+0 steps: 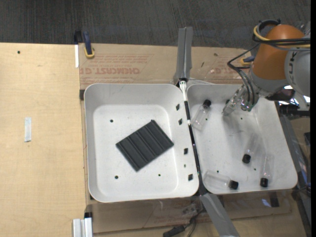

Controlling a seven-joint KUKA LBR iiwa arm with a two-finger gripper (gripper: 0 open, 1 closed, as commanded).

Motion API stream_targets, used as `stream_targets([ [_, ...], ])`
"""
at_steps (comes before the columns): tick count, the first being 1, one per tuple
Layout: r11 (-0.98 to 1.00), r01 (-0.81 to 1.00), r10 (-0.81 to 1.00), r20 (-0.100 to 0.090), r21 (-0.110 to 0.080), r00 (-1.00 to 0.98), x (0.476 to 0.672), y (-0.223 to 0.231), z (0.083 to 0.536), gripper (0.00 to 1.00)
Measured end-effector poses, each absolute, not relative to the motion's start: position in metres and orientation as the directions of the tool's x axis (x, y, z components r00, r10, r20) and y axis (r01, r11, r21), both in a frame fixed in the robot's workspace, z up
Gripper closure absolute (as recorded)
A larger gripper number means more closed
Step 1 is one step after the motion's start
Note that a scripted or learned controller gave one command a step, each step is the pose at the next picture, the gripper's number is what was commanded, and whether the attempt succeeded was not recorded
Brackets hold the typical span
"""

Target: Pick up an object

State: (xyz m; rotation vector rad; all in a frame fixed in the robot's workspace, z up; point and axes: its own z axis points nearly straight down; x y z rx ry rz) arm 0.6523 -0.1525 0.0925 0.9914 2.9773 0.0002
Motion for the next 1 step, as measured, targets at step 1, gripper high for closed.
stream_targets([
  [1, 0.8, 0.6, 0.6, -0.008, 0.003, -0.8, 0.6533, -0.1528, 0.1028, 1.0],
])
